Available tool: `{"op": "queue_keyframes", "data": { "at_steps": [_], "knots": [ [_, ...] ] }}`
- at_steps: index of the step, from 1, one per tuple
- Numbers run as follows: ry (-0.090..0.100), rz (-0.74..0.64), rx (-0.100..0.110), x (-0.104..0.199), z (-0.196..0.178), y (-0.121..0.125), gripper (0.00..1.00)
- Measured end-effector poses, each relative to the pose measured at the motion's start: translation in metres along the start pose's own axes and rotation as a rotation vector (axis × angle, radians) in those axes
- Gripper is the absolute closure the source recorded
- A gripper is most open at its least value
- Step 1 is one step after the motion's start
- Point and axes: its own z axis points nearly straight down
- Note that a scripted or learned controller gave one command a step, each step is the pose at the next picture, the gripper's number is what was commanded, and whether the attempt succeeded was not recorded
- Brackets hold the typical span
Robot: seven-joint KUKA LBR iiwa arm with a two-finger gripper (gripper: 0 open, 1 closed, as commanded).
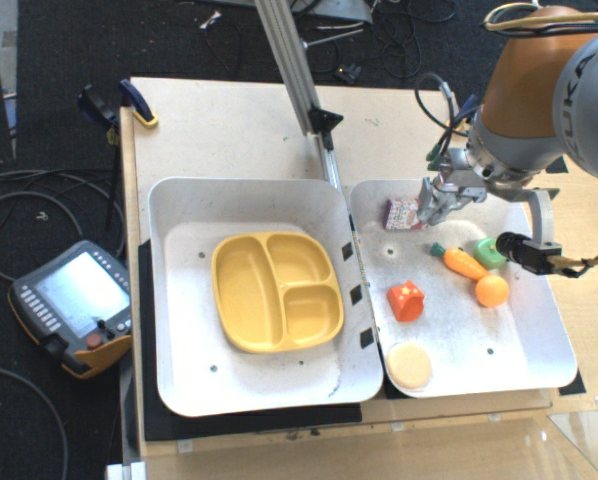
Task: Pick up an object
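Camera view: the gripper [426, 213] hangs in the right bin [539, 353], at its far rim; whether it grips cannot be told. The pink packet [400, 213] lies just beside it. Bare floor separates it from the carrot [464, 262] and red block [406, 301].

I've got the arm [539, 88] reaching in from the right, orange band up top, wrist bent downward, gripper [431, 211] hanging low and pointing down toward my left

open floor mid right bin [539, 353], carrot [465, 263], orange [492, 290] crowding gripper [431, 208]
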Motion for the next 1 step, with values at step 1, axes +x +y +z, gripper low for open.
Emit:
{"op": "queue_keyframes", "data": {
  "at_steps": [1],
  "knots": [
    [-0.001, 0.000, -0.001, 0.0513, -0.0090, -0.0101, 1.00]
  ]
}}
